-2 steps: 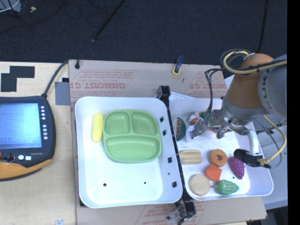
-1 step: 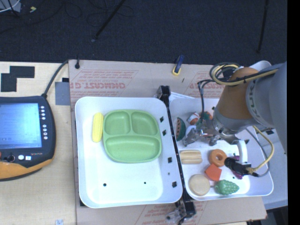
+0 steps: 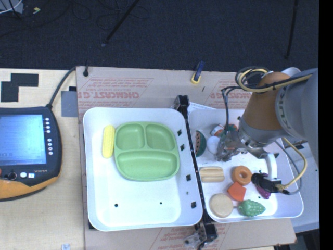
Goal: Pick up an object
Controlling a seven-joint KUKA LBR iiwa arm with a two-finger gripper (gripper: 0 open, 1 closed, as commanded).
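The pincer point(image 3: 227, 151) hung low in the right bin point(image 3: 295, 207), right of frame centre; its spread was unreadable. The bread roll point(image 3: 212, 174) lay just below: best descend squarely over it.

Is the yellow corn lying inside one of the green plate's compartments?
No. The yellow corn lies on the left bin's white floor, beside the green plate's left edge.

Red print on the cardboard sheet point(image 3: 112, 90) is too blurred to read.
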